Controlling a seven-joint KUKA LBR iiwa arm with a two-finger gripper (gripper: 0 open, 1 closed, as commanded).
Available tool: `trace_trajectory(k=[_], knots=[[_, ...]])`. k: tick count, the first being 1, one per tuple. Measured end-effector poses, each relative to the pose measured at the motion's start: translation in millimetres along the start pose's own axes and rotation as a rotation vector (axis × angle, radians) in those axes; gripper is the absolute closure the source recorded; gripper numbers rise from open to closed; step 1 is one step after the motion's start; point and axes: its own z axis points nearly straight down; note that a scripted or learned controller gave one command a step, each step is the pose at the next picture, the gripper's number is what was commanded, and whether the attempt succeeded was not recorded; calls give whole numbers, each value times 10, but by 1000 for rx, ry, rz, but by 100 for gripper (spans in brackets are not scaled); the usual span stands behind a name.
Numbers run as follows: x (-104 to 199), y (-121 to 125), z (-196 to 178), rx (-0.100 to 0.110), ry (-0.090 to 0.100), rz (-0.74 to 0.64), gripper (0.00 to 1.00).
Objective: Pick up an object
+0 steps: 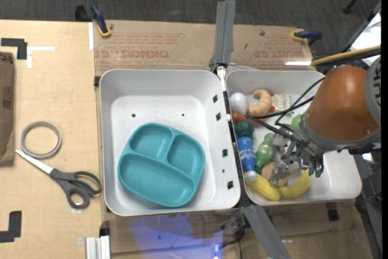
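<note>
Cardboard print mirrored, unreadable; claw low over toy food.

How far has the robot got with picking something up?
Done: the arm has reached the right bin, and the gripper is low among the toy food near the corn and banana. In hand: nothing I can see. Left: grab and lift.

Toy foods heaped in right bin
</note>
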Motion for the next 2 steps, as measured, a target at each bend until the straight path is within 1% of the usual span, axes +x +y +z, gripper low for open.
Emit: trace_trajectory(k=[1, 2], knots=[[-11, 10, -2, -3, -4, -65, 0], [-12, 23, -4, -2, -5, -91, 0]])
